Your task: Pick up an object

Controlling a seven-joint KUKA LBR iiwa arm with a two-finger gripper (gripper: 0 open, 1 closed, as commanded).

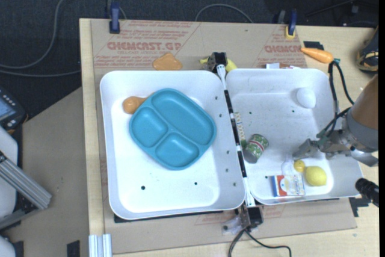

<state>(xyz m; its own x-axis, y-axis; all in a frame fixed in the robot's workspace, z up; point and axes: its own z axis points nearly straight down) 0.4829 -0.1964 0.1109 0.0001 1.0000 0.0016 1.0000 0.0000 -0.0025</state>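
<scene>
My gripper point(308, 148) hangs low over the right bin point(271, 78), reaching in from the right, just above a yellow lemon point(315, 176). A small yellow piece point(299, 165) lies right below the gripper's tip. Left of the lemon is a flat white, red and blue packet point(285, 185). A green can point(255, 147) lies on its side near the bin's left wall. A white egg-shaped ball point(305, 97) rests at the back right. I see nothing held by the gripper.
The left bin point(120, 165) holds a blue divided plate point(172, 127) with an orange object point(131, 105) half under its left edge. Outside the bins, an orange piece point(166, 62) and a carrot point(317, 55) lie on the bench at the back.
</scene>
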